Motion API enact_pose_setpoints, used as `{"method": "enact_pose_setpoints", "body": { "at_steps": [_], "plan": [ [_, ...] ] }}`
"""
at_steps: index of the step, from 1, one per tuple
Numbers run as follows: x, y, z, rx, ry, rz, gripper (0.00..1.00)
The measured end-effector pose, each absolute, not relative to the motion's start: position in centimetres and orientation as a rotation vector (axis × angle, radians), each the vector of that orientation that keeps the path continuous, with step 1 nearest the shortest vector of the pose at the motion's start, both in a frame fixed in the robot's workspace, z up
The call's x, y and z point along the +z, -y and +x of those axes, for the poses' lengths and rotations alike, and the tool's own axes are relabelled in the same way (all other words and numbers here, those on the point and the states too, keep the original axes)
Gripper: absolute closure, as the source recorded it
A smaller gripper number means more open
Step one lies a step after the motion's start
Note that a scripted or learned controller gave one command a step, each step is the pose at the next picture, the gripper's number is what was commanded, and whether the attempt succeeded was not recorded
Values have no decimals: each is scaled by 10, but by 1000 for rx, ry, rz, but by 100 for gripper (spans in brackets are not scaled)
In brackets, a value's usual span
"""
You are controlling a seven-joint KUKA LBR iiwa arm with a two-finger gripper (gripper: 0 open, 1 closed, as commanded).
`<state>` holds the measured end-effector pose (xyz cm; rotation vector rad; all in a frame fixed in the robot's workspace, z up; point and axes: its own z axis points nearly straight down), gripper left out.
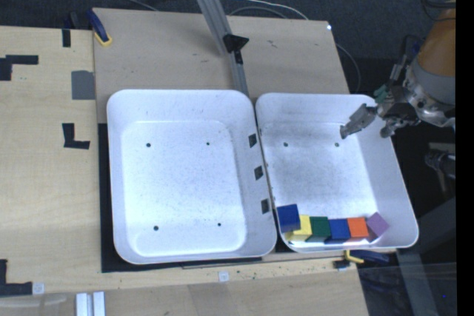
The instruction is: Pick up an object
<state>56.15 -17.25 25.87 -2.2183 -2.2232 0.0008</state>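
Observation:
Several small blocks line the front edge of the right bin (385,159): a blue block (287,216), a yellow one (299,231), a green one (319,226), a second blue one (339,229), an orange one (358,227) and a purple one (377,223). My gripper (370,125) hangs over the bin's far right rim, well behind the blocks. It is open, its two fingers are spread apart, and nothing sits between them.
The left bin (118,159) adjoins the right one along a shared middle rim. A slanted metal pole (211,4) rises behind the bins. A yellow-and-blue clamp (100,29) sits at the bench's back left, and another (355,257) is at the front.

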Motion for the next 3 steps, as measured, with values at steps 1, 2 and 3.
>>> {"method": "enact_pose_setpoints", "body": {
  "at_steps": [1, 2, 3],
  "plan": [
    [308, 204, 524, -1, 2222, -2226, 0],
    [410, 144, 561, -9, 2235, -2219, 0],
    [353, 147, 583, 6, 2221, -2217, 0]
  ]
}}
